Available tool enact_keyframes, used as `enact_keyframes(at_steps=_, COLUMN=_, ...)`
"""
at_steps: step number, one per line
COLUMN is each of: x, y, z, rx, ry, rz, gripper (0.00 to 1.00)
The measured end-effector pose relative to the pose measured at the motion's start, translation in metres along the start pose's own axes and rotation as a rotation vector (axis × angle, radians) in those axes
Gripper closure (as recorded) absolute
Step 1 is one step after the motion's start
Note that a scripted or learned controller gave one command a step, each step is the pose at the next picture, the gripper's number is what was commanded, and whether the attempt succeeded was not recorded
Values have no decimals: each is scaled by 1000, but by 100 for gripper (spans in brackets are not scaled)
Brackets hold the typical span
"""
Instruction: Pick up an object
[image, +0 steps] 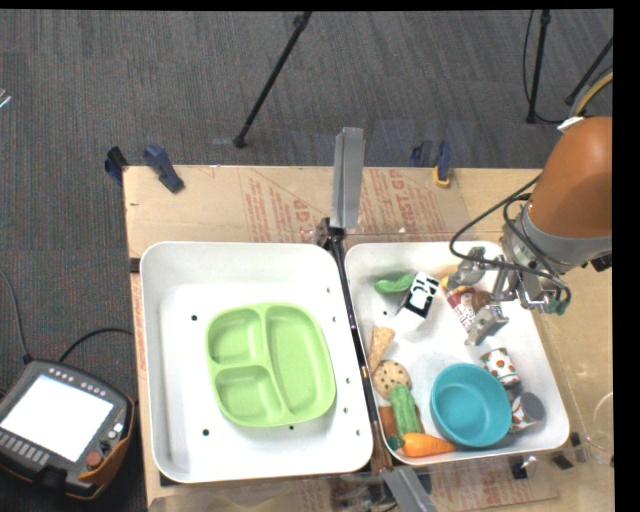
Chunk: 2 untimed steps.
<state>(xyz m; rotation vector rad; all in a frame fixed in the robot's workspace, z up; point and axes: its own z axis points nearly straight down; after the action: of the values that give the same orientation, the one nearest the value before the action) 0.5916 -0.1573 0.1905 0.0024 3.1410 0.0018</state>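
Two white bins sit on the cardboard-topped bench; our gripper (478, 305) hangs over the right bin (556, 400), fingers seemingly clasping a small printed can (464, 307). We judge the grasp underway; next comes a straight lift.

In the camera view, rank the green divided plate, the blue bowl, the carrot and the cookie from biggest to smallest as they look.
1. green divided plate, by far the largest
2. blue bowl
3. carrot and cookie: the carrot is longer and the cookie rounder, and they cover about the same area, so I won't rank them.
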Motion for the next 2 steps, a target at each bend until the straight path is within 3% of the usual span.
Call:
enact_keyframes(at_steps=1, x=55, y=-40, z=104, rx=-1, ry=3, rz=-51, gripper=0)
enact_keyframes(at_steps=2, x=-33, y=-30, z=102, rx=0, ry=-2, rz=171, gripper=0)
